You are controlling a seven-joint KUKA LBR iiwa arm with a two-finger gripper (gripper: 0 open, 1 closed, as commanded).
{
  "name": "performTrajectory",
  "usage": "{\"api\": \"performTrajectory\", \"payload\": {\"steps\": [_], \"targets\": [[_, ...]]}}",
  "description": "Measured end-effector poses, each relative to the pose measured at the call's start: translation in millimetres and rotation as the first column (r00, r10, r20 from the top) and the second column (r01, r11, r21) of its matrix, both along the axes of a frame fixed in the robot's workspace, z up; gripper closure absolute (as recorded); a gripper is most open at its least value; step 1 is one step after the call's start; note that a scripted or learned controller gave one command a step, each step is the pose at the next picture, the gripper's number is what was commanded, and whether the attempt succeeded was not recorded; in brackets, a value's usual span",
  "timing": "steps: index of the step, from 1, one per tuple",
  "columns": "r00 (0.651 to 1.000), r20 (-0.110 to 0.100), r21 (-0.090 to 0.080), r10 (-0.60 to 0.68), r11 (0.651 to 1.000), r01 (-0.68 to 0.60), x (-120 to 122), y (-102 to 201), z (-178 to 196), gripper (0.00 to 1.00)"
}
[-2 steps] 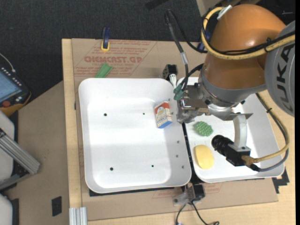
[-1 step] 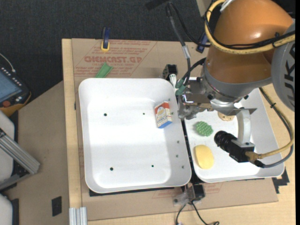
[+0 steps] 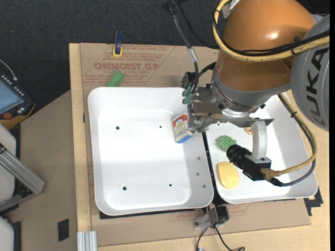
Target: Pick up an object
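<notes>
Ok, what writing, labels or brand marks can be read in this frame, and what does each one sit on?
"CHEMCAST GP", red, reads upside-down on the brown board behind the bins; the smaller red lines around it are too blurred to read.
"UK", large dark letters cut by the frame edge, on the grey arm.
The small carton in the left bin has red and blue print, too small to read.

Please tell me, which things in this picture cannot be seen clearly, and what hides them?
- Gripper, camera view: the arm's wrist covers its fingers, so its grip on the small carton is unclear.
- Right bin: the arm hides its far part.
- Green object and yellow object: too small to identify.
</notes>
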State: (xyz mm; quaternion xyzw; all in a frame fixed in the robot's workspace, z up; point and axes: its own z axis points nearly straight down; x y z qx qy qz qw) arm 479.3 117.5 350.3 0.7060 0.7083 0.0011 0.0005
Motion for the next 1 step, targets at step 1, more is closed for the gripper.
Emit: {"api": "performTrajectory", "payload": {"steps": [1], "targets": [[1.000,-0.005,-0.002,-0.009,1.000,0.009,-0.1,-46.1,-9.3,1.00]]}}
